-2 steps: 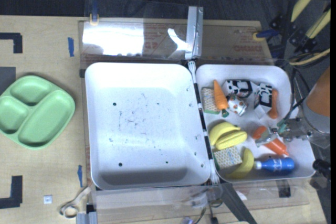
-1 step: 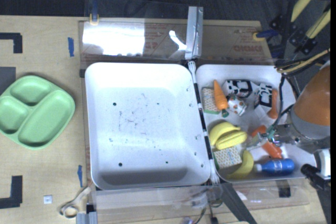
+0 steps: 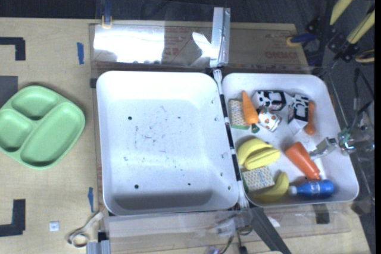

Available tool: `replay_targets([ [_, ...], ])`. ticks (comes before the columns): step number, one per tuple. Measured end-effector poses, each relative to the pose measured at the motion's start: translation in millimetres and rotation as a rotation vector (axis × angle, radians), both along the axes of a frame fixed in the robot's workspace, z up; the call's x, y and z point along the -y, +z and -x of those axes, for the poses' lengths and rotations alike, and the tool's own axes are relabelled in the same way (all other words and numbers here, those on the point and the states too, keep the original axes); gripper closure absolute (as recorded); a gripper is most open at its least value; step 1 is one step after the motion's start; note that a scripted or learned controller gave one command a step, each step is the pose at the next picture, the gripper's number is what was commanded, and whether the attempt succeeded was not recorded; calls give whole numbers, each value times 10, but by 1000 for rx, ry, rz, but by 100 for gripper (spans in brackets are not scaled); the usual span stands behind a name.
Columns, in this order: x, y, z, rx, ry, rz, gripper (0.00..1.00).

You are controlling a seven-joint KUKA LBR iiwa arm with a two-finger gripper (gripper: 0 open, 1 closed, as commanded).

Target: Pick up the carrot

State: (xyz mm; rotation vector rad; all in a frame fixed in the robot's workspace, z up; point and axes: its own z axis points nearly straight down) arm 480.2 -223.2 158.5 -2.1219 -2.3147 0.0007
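Observation:
The right bin [image 3: 342, 178] holds the toy food. A thick orange carrot [image 3: 302, 160] lies slanted in its lower right part, its narrow end pointing down and right toward a blue bottle [image 3: 314, 188]. A slimmer orange carrot-like piece [image 3: 249, 107] lies near the bin's upper left, beside a waffle-patterned piece [image 3: 237, 113]. Another thin orange piece [image 3: 310, 117] stands along the upper right.
Yellow bananas [image 3: 258, 153] and a second banana [image 3: 275, 186] lie left of the thick carrot. Black-and-white items [image 3: 271, 101] sit at the bin's back. A small metal part [image 3: 326, 146] rests by the right rim. The left bin [image 3: 119, 89] adjoins; a green divided plate [image 3: 38, 126] lies far left.

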Motion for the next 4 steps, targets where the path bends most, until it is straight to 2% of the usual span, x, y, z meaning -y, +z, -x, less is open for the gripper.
replay_targets([
  [1,-12,-154,-71,24,-23,7,0],
  [2,72,-44,-76,31,-34,21,100],
  [3,1,351,-365,1,78,0,100],
  [4,8,586,-391,1,80,1,100],
])
